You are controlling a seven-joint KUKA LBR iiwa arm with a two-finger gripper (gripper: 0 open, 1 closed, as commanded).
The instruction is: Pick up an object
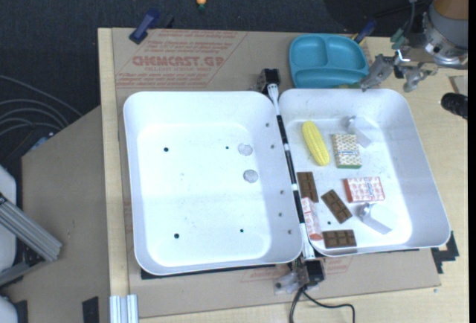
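Camera view: end effector [393,70] (grip state unclear) beside teal tray [327,59], above right bin [416,143].

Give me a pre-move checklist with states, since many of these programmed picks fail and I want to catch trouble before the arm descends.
1. Objects present in right bin: ok; corn cob, chocolate bars and small boxes lie there.
2. Gripper free of objects: ok, nothing between its fingers.
3. Gripper above a target: not ok; it sits at the bin's far rim, beside the blue tray.
4. Corn cob has space around it: ok, lies apart from its neighbours.
5. Finger opening: cannot tell.
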